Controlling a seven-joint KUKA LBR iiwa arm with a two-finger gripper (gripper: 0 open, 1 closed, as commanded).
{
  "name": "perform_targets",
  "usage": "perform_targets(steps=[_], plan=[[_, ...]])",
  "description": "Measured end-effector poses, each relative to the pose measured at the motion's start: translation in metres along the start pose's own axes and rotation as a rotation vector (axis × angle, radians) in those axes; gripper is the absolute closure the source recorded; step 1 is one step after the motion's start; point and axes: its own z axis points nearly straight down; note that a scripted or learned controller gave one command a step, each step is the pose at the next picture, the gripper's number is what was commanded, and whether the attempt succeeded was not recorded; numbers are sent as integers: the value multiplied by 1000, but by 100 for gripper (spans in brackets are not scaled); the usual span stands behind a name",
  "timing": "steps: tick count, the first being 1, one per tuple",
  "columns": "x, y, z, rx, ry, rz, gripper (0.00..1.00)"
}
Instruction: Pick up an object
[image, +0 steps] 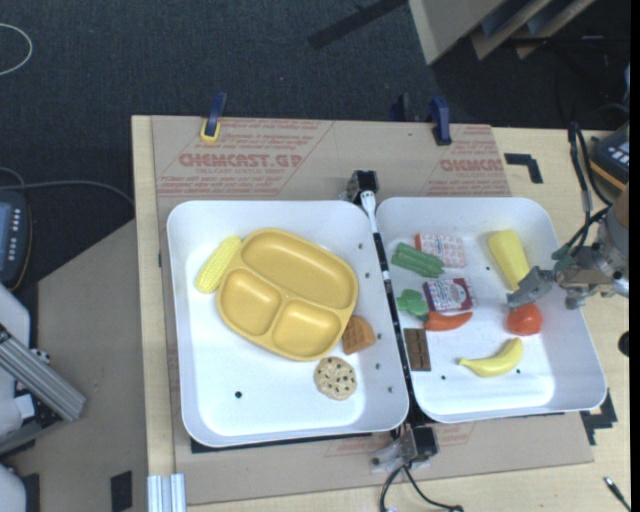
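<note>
The right bin (575, 375) holds several toy foods. A red tomato (524, 320) lies near its right side, with a yellow banana (492, 362) below it and a yellow block (508, 256) above it. Further left are a green pepper (417, 260), a small green piece (411, 301), two snack packets (447, 294), an orange-red carrot (449, 321) and a brown chocolate bar (416, 349). My gripper (528, 289) reaches in from the right and hangs just above the tomato, between it and the yellow block. Nothing is visibly held.
The left bin (190, 380) holds a yellow divided plate (285, 293), a corn cob (218, 264), a cookie (336, 378) and a brown bread piece (358, 334). Clamps (211, 126) sit on the bench's far edge. Cables hang at the right.
</note>
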Motion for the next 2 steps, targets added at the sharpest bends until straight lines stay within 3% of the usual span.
perform_targets(steps=[1, 2], plan=[[0, 3, -8, -14, -4, -4, 0], [-1, -6, 49, -8, -1, -3, 0]])
